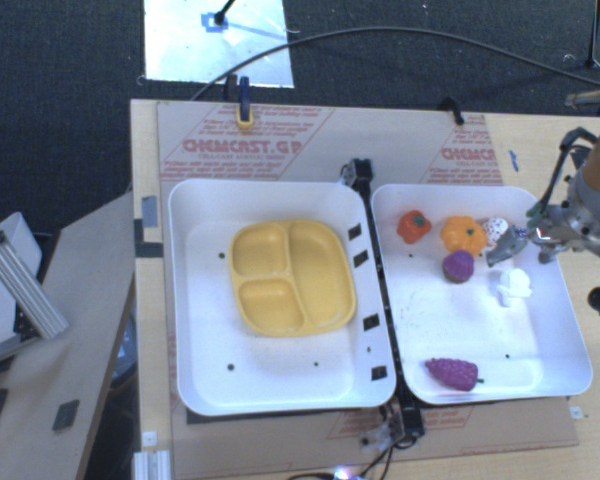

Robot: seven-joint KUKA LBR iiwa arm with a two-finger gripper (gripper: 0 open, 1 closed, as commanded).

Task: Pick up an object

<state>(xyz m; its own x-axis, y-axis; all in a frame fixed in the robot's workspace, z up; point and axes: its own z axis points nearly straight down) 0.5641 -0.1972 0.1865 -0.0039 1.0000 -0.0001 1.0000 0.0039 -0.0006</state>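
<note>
On my screen I see the two white bins side by side on the bench. The left bin [195,268] holds a yellow divided tray [292,276], which lies flat near the middle of it. The right bin [560,353] holds the small objects. Taking the centre of this bin as the middle of a clock, an orange-red piece [414,226] lies at about 11 o'clock, a yellow-orange pumpkin-like piece [464,235] sits near 12 o'clock just beside it, and a round purple piece [459,266] is right under the pumpkin, touching or almost touching it. A small white speckled object [495,230] is at about 1 o'clock, next to the pumpkin. A white piece [513,285] lies at about 3 o'clock, and a purple grape bunch [452,372] lies at 6 o'clock, near the front wall and well apart from the others. The arm comes in from 3 o'clock, and the gripper [508,249] hangs above the upper right part of the right bin, between the speckled object and the white piece. I cannot tell how the hand stands, open or closed, and I see no object in it. All the pieces rest on the bin floor.
</note>
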